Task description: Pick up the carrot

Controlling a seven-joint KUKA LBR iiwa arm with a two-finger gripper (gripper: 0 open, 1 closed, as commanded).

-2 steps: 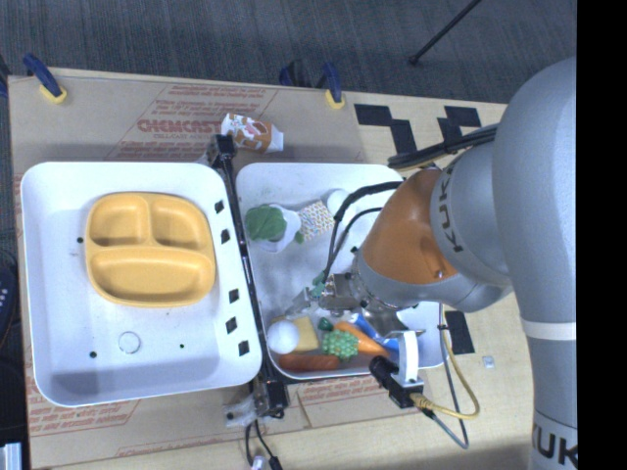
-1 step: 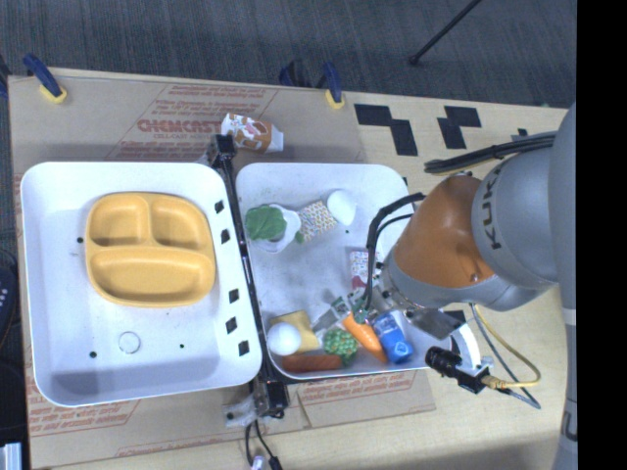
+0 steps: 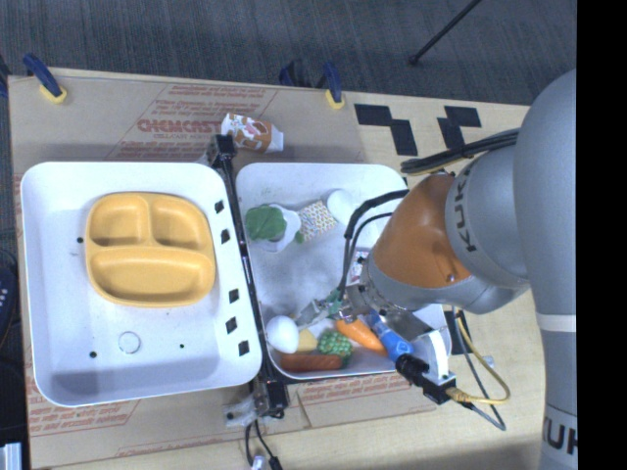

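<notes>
Camera view, looking down at a slant on two white bins side by side. The left bin [image 3: 59,292] holds a yellow divided plate [image 3: 150,246]. The right bin [image 3: 294,179] holds toy food, most of it crowded into its lower end, low in the frame just right of centre. There the carrot [image 3: 359,335], orange, lies slanted among a white egg [image 3: 283,334], a sausage [image 3: 312,362] and a green vegetable piece [image 3: 334,345]. The grey arm with its orange band reaches in from the right, and the gripper [image 3: 338,309] sits just above and left of the carrot, very near it. Whether it is open, or has hold of anything, cannot be told: the wrist hides it. A good grasp would likely close across the carrot's narrow width, clear of its neighbours.
</notes>
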